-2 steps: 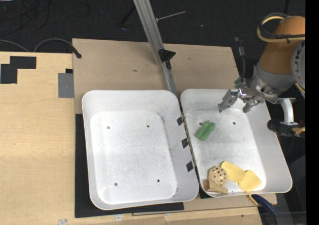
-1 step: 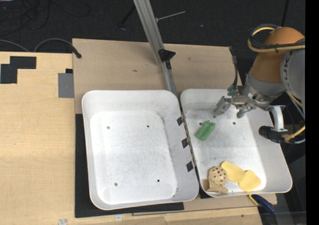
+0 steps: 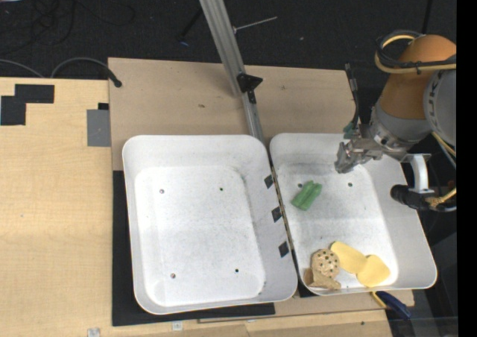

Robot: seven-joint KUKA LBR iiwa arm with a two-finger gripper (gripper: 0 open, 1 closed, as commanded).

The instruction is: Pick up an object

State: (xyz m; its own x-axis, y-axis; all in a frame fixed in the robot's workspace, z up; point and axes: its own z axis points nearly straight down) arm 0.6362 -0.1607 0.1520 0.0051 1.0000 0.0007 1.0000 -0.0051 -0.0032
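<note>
Risk here comes mostly from distance and crowding. The gripper (image 3: 349, 155) hangs over the right bin (image 3: 406, 250) toward its twelve o'clock end, with nothing seen between its fingers; whether they stand apart or together I cannot tell at this size. The arm (image 3: 408, 93), grey with its orange band, leans in from three o'clock.

Three candidates lie in that bin. A small green piece (image 3: 306, 195) rests alone at about seven o'clock from the gripper, near the bin's nine o'clock wall and close to the black clips on the divider. At the bin's six o'clock end, a yellow banana-like toy (image 3: 361, 263) lies just beside a tan perforated object (image 3: 324, 267), seemingly touching it. The left bin (image 3: 149, 156) sits alongside.

The green piece looks the easier target, yet it is low and lies at a slant, so a descent not squared to its long side would probably nudge it away, or jam a finger against the wall. Going for the yellow toy invites a double contact: one finger landing on the tan object, tipping both and closing on neither. Either one pressed into the bin's corner curve could slide out of the closing fingers.
</note>
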